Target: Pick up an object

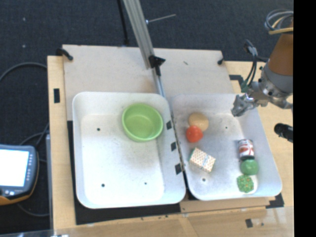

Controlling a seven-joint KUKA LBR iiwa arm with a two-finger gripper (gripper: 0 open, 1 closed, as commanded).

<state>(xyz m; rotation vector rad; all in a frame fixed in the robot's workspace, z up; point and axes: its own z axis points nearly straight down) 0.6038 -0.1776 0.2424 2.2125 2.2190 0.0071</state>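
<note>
The right bin (222, 186) holds several small objects. A tan rounded object (198, 121) lies next to a red ball-like object (194, 134). Below them sits a patterned cream box (202, 160). Along the right side are a small can (246, 148), a green ball (249, 167) and a green textured object (245, 183). My gripper (239, 105) hangs over the bin's upper right corner, apart from all of these, with nothing visible in it.
A green bowl (142, 122) sits in the left bin (94, 181) near its upper right. A metal pole (140, 28) slants down to the gap between the bins. A tablet-like screen (15, 172) lies off the bench at the left.
</note>
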